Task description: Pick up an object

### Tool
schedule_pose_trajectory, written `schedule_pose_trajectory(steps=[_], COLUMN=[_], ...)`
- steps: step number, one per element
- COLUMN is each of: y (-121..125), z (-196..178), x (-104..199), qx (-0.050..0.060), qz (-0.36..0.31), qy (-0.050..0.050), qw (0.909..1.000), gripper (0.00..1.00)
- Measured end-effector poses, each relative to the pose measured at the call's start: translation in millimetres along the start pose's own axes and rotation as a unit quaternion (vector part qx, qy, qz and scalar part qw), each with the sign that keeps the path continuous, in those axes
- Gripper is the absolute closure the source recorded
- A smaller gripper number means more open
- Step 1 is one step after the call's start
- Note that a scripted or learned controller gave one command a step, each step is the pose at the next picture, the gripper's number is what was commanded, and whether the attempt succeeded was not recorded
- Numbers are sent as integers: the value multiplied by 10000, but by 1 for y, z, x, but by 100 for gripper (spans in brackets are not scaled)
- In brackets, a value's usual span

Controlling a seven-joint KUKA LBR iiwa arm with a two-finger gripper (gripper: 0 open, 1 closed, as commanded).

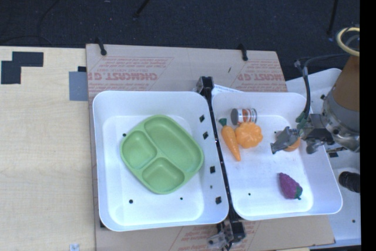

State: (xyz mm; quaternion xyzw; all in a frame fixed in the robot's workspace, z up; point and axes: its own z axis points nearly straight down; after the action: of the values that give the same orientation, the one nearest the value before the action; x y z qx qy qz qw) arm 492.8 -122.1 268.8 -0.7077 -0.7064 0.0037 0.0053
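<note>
Jaws state unclear, low near right bin's [317, 200] right edge; bin holds carrot [231, 142], orange [249, 134], can [244, 116], grapes [289, 186]. Left bin [111, 208]: green tray [161, 154].

Small orange object [292, 144] in right bin, at pincer [286, 139] tip.

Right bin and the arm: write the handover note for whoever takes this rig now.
Gripper: low over the right bin, an orange piece at its fingers; grasp cannot be confirmed.
Right bin: carrot, orange fruit, small can, purple toy.
Left bin: green divided plate.
Done: nothing visibly lifted.
Left: secure one object and raise it.
</note>
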Motion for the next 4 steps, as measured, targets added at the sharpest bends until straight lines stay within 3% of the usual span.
schedule_pose_trajectory(steps=[1, 4], y=[1, -11], z=[-5, 167], x=[0, 28], qx=[-45, -18], qz=[-9, -8], qy=[-7, 3], qw=[10000, 10000], gripper=[0, 0])
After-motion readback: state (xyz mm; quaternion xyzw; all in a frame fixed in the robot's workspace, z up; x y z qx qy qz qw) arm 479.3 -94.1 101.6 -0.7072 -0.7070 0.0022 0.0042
